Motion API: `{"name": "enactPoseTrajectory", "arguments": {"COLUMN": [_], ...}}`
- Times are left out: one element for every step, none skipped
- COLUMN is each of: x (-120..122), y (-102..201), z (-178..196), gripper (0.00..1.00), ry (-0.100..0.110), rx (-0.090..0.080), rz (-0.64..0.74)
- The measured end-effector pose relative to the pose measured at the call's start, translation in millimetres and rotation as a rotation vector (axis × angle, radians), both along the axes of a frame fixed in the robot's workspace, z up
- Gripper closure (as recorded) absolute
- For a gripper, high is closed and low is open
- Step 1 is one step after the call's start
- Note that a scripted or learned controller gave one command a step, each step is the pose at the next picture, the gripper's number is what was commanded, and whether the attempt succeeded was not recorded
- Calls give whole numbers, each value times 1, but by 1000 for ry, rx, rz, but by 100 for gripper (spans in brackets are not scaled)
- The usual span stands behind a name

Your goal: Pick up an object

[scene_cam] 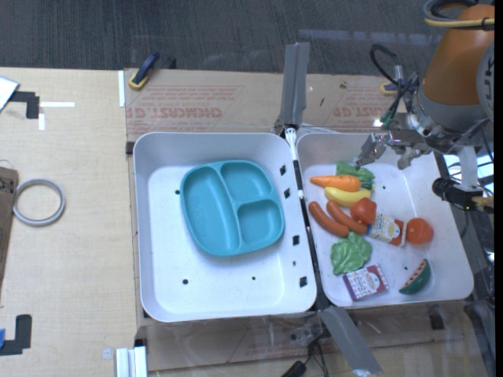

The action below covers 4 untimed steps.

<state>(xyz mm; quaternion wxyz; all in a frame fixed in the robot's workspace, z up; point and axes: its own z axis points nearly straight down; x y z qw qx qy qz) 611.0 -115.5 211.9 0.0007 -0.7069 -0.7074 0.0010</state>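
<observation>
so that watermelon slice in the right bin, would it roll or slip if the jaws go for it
The watermelon slice looks like a small wedge of toy food with a curved rind, so it may rock rather than roll. Its surface seems smooth, so it could slip. It lies near the right bin's wall, which may crowd a grasp.

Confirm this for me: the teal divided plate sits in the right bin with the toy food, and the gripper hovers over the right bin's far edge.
Not quite. The camera view shows the teal divided plate alone in the left bin. The toy food lies in the right bin, and the gripper hovers over that bin's far edge.
</observation>
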Motion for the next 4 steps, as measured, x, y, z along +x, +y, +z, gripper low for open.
{"name": "enactPoseTrajectory", "arguments": {"x": [-21, -124, -102, -102], "y": [32, 20, -25, -25], "z": [72, -19, -97, -88], "gripper": [0, 0, 0, 100], "ry": [-3, 0, 0, -1], "rx": [-1, 1, 2, 1], "rz": [251, 309, 316, 313]}}
